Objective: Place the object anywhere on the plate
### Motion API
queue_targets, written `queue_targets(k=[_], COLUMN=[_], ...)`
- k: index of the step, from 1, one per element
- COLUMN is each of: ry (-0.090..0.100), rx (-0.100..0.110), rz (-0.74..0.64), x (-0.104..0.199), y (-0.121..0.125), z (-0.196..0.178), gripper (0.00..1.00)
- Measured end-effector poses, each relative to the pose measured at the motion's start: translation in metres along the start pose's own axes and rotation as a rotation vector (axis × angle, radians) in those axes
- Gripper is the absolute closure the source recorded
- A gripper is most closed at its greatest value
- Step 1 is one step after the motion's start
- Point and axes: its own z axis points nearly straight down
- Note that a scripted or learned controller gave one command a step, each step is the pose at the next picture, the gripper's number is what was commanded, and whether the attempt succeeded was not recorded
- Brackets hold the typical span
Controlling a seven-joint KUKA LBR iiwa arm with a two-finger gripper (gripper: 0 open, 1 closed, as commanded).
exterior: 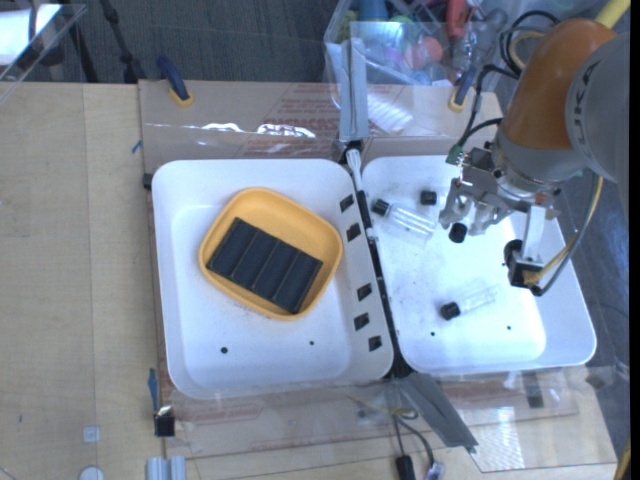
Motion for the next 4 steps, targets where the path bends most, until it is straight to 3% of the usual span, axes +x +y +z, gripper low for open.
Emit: queue_targets(k=[1,2,3,4], ry=[0.001,0.001,0.001,0.001], rx=[-0.002,-0.004,0.001,0.001], rz=[-0.174,-0.363,-0.483,-0.482], x=[0.064,0.122,0.154,0.154], y=[0.011,0.024,-0.053,-0.052], z=[-0.010,0.003,0.012,0.012], gripper=[1.00,1.00,1.00,0.00])
